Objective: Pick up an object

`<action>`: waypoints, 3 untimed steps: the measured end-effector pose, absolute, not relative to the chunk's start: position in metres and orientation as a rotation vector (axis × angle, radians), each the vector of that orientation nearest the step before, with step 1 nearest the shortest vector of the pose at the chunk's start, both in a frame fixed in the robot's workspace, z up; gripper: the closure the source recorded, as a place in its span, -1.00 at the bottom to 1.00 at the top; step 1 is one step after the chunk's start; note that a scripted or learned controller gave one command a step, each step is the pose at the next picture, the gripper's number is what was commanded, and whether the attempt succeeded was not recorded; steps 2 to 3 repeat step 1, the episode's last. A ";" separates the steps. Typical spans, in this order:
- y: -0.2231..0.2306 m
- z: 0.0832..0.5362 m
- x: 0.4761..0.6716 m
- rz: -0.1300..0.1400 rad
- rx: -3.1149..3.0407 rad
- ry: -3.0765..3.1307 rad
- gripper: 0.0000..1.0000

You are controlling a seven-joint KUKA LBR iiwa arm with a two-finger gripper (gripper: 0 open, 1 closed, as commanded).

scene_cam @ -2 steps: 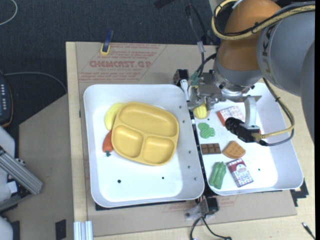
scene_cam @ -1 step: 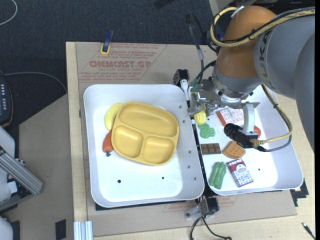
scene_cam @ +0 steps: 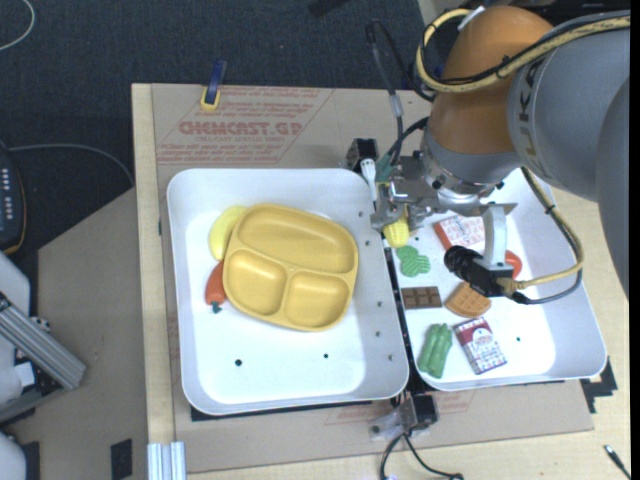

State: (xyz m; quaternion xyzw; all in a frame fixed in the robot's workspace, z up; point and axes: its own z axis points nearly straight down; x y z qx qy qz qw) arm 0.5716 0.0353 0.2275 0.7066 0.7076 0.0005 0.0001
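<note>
small toy objects are scattered in the right bin [scene_cam: 560,363], a shallow white tray with rounded corners. nearest the gripper [scene_cam: 400,208] a small yellow piece [scene_cam: 397,233] is seen just below the metal fingers, at the bin's left wall; whether it is gripped or merely lying beneath them cannot be told, and the state of the fingers cannot be told either. just below it lies a green leafy-shaped piece [scene_cam: 411,262], then a flat brown chocolate bar [scene_cam: 420,297] scored into squares. a ridged green vegetable [scene_cam: 435,349] rests near the bin's front edge, touching a small red and white packet [scene_cam: 478,345] whose print is too small to be read. an orange waffle-textured cracker [scene_cam: 466,300] lies between the bar and the packet. a red and white card [scene_cam: 461,233] is partly covered by the arm, and a red rounded piece [scene_cam: 511,263] is seen beside a black cable fitting.

the arm [scene_cam: 540,88] is formed of smooth grey shells with a glossy orange band, and yellow and black cables are looped round it.

in the left bin [scene_cam: 260,368] a glossy yellow divided plate [scene_cam: 290,265] with three compartments is tilted over a yellow banana [scene_cam: 225,231] and an orange-red carrot [scene_cam: 215,285].

on the brown board [scene_cam: 250,123] behind the bins, red lettering reading "chemcast gp" is printed.
</note>
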 end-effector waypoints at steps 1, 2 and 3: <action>0.025 0.215 0.579 -0.003 2.224 2.221 1.00; 0.025 0.215 0.579 -0.003 2.224 2.221 1.00; 0.025 0.215 0.579 -0.003 2.224 2.221 1.00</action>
